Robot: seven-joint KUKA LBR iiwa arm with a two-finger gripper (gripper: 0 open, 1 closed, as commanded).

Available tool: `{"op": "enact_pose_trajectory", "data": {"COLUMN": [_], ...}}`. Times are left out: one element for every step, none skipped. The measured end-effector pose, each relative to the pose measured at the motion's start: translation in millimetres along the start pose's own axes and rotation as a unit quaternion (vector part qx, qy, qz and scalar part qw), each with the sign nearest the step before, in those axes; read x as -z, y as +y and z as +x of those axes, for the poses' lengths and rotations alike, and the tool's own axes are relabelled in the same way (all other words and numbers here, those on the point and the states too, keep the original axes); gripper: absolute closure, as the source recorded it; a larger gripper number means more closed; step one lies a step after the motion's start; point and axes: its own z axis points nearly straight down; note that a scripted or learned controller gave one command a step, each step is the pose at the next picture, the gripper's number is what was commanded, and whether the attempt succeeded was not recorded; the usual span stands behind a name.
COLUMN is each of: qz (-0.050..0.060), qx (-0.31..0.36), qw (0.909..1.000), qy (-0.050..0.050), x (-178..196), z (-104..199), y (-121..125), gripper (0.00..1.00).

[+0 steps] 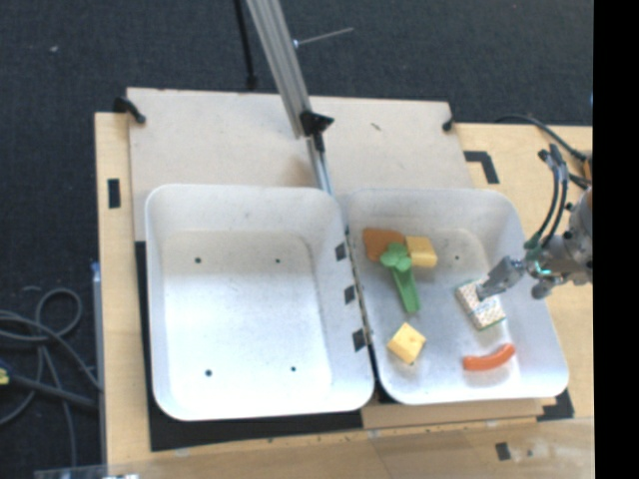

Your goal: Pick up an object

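Taking the right bin (439, 203) as the landmark, everything loose on the bench lies inside it. Nearest the camera, close to its front wall, lies a small orange-red sausage-shaped piece (488, 359). A little to the left of that and slightly farther back sits a yellow block (406, 343), not far from the wall the bin shares with its neighbour. Next back, toward the bin's right side, is a speckled pale block (481, 306), tilted; if it carries any print or label, the marks are too small to read. The gripper (496, 282) hangs right at this block's upper edge, reaching in over the bin's right rim on the grey arm (569, 257) with its dark cables. How the fingers stand, and whether they pinch the block or merely meet it, cannot be told from this angle.

Toward the bin's middle lies a green piece (402, 275) (long, with a knobby head), its head touching a yellow cube (421, 252) on its right and an orange piece (380, 241) behind it. Those three cluster in the back left part of the bin.

The left bin (160, 267) sits against the right bin's left wall. Behind the right bin, a slanted metal rail (276, 53) rises from the board.
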Motion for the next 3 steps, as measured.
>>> {"op": "enact_pose_trajectory", "data": {"qz": [-0.002, 0.001, 0.001], "qx": [-0.001, -0.002, -0.003], "qw": [1.0, 1.0, 1.0], "qy": [-0.001, -0.001, -0.001], "x": [2, -55, -99], "z": [0, -10, -10], "y": [1, 2, 8], "gripper": [0.0, 0.0, 0.0]}}
